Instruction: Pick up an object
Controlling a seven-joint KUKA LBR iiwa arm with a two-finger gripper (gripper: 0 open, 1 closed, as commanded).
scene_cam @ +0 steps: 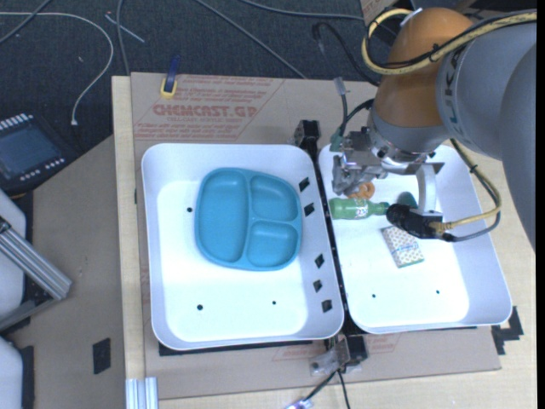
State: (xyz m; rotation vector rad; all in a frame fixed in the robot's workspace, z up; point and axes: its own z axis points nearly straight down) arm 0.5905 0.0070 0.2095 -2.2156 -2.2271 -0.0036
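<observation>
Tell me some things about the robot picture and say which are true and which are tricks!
1. The blue divided plastic plate lies in the left white bin. True.
2. The robot's hand is over the left bin. False: it is over the right white bin.
3. A green bottle with an orange cap lies in the right bin. True.
4. The small patterned square packet sits on the blue plate. False: it lies on the right bin's floor.
5. The blue plate has three compartments. True.
</observation>
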